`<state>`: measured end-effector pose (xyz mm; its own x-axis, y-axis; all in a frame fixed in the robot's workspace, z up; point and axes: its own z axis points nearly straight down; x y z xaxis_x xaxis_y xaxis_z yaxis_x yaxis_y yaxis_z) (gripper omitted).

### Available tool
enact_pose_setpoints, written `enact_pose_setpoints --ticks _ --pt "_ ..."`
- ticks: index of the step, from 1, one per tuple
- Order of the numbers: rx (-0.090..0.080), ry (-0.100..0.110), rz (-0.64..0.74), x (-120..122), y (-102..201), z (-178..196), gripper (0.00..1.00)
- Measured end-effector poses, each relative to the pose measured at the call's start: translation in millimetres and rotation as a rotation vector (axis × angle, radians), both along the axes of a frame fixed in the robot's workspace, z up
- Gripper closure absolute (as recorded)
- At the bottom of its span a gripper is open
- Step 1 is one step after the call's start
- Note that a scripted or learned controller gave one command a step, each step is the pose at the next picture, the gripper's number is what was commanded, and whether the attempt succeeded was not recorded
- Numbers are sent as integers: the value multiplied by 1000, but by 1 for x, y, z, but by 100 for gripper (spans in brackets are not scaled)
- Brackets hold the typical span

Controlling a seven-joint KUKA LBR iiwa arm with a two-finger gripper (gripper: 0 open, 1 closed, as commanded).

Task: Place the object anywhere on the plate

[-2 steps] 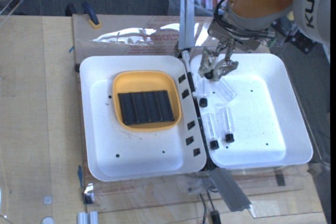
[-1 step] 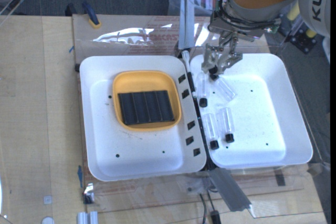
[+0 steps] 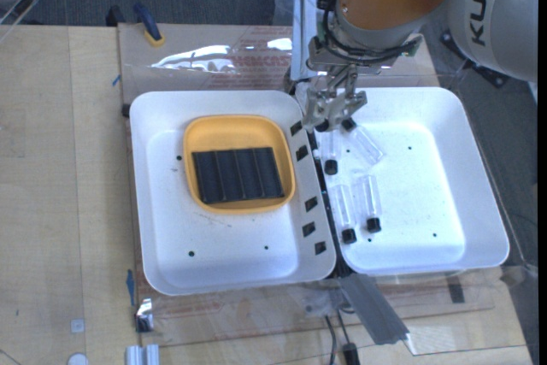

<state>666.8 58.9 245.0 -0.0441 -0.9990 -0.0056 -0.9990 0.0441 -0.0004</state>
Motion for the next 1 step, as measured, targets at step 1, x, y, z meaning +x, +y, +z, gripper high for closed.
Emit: enact_pose_setpoints --ticks 1 --pt "0 -1 -1 0 -1 0 0"
